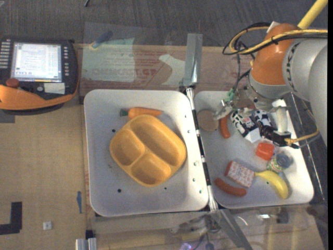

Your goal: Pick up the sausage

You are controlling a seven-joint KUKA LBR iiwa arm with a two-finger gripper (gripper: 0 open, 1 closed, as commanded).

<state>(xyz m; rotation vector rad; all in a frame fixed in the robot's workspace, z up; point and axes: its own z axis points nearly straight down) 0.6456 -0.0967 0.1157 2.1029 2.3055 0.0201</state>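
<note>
The arm (291,61) reaches in from the right and hangs low over the back of the right bin (307,189). The gripper (227,111) is at the bin's back left part, and a small reddish sausage (224,127) sits just under it. I cannot tell if the gripper is closed on this sausage or only stands above it; the view is too dark there.

To do this step well, I think the gripper should come straight down across the short width of the sausage, not along its length, and close gently, because the round skin can slip. It should stay away from the brown disc (207,121) just beside it.

A second sausage (230,187) lies free at the front of the same bin, near the pink wafer (240,174) and the banana (274,182). Both sausages are smooth, red-orange, with rounded ends. In the left bin (99,191) the yellow divided plate (148,149) and the carrot (144,112) play no part.
</note>
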